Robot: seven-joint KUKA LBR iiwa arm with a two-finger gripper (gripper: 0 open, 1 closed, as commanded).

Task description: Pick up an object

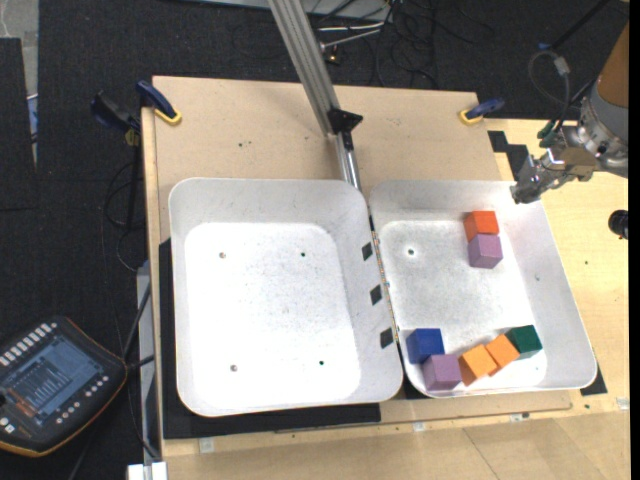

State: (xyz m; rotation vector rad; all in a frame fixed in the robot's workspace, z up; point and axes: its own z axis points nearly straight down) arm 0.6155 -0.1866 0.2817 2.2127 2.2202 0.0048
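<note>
Gripper (528,190) over right bin's (560,298) far rim, opening unreadable. Matte cubes inside: orange block (481,223) touching purple block (485,251).

Two shallow white plastic bins sit side by side on the pale wooden table (260,128), the left bin (190,268) at nine o'clock and the right bin (560,298) at three o'clock. In the right bin, an orange cube (481,223) touches a purple cube (485,251) toward one o'clock. Along six o'clock lie a blue cube (425,343), a second purple cube (442,371), a second orange cube (480,359) and a green cube (523,341).
</note>
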